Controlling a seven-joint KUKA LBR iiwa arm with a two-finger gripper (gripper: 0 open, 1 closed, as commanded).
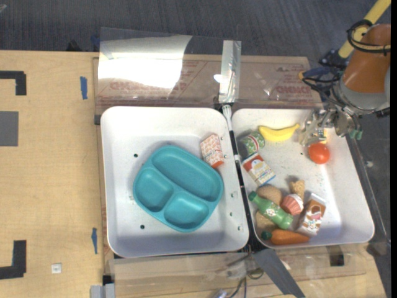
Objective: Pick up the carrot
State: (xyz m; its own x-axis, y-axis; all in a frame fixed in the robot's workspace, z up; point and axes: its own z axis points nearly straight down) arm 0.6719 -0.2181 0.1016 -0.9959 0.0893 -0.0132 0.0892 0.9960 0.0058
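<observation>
One carrot lies well away from the gripper, at the opposite, near edge of the same bin, touching a green bottle. Whether the gripper is open or closed cannot be told. It should probably descend across the carrot's width, clear of the bottle.

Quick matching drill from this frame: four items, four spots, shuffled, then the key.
Items
1. carrot
2. banana
3. teal plate
4. tomato

Spots
A. left bin, in the middle
B. right bin, front edge, nearest the camera
C. right bin, just below the tool
D. right bin, far end, beside the green can

Pairs: 1-B, 2-D, 3-A, 4-C
</observation>
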